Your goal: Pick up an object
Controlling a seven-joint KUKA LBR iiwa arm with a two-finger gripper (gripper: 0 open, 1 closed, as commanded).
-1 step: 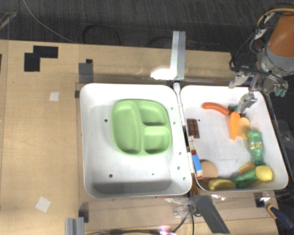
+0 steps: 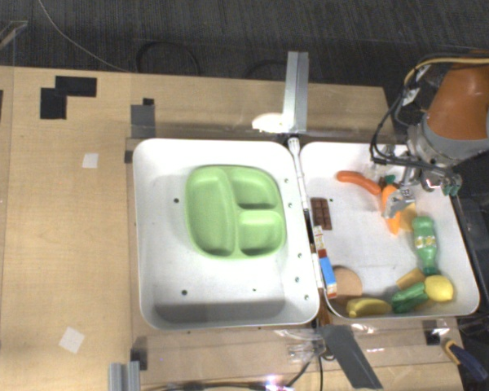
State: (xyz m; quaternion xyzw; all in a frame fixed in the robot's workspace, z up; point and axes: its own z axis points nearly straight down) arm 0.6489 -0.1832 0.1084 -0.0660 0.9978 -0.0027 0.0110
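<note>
Below, a pale wooden table (image 2: 57, 243) carries two shallow white bins side by side, with dark carpet (image 2: 187, 15) beyond its far edge and black marks near its upper left corner. A metal post (image 2: 297, 88) stands at the far end of the seam between the bins. The left bin (image 2: 159, 292) holds a green divided tray (image 2: 232, 210) near its middle, with bare white floor all round it, widest along the near side. The right bin (image 2: 354, 239) is bare in its centre; its things lie along the edges. A brown bar (image 2: 321, 213) and a small orange and blue pack (image 2: 328, 274) lie against its left wall. Along the near wall sit a tan round thing (image 2: 348, 282), a yellow banana-like piece (image 2: 367, 306), a green piece (image 2: 408, 297) and a yellow lemon-like piece (image 2: 439, 288). A green bottle (image 2: 425, 241) lies near the right wall. The grey arm with its orange band (image 2: 464, 104) reaches over the far right corner, and the pincer (image 2: 399, 195) hangs over an orange carrot-like piece (image 2: 360, 181) and an orange bit (image 2: 398, 220) just below it; whether the pincer is parted or closed cannot be told.
</note>
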